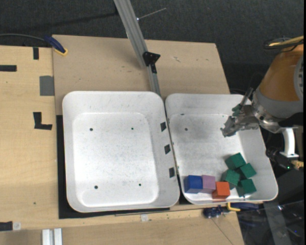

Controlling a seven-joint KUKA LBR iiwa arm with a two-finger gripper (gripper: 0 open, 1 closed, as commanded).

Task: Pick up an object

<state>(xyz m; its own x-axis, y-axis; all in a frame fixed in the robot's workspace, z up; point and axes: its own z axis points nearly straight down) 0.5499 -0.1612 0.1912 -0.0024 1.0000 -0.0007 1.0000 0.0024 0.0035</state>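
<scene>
Green blocks, an orange block, a pink block and a blue block all lie ungrasped in the right bin's near corner, while farther back the pincer hovers, its state indiscernible, so picking remains undone.

i'm looking down on a robotics lab bench, not a home: bare plywood marked with black tape pieces, two shallow white bins side by side on a black mat, an aluminium pole slanting in from the far side (probably a mount), and dark carpet beyond the far edge.
</scene>
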